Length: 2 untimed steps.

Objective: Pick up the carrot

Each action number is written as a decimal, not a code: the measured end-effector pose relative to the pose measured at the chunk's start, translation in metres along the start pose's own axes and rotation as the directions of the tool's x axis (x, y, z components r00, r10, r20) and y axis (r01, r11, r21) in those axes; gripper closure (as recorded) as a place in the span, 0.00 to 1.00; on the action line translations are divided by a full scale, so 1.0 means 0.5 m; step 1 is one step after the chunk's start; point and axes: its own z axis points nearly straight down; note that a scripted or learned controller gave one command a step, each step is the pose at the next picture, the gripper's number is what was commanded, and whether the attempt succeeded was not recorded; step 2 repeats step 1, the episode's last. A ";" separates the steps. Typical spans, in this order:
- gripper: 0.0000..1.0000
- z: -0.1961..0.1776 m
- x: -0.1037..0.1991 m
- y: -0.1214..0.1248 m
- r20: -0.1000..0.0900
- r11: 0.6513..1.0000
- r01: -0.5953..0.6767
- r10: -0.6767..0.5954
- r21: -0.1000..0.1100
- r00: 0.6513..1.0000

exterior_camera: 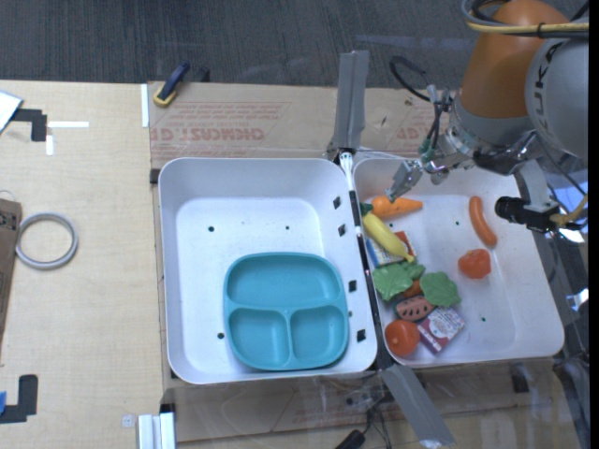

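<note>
Claw (404,181) just above the carrot (397,208), its fingers' spacing too blurred to tell apart.

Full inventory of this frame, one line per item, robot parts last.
Bins: 2, white, side by side on the bench.
Tray: 1, teal, three compartments, in the left bin.
Carrot: 1, orange, right bin, top left, just under the gripper.
Banana: 1, yellow, right bin, below the carrot.
Sausage: 1, orange-red, right bin, upper right.
Round red items: 2, one mid right, one at the front left.
Green leafy pieces: 2, right bin, centre left.
Packet: 1, red and white, front of right bin.
Tape roll: 1, grey, bench far left.
Arm: 1, grey and orange, top right.
Gripper: 1, above the carrot.
</note>
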 end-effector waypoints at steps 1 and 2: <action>0.00 0.152 -0.048 -0.044 -0.002 0.993 -0.121 0.121 0.002 0.993; 0.00 0.152 -0.048 -0.044 -0.002 0.993 -0.121 0.121 0.002 0.993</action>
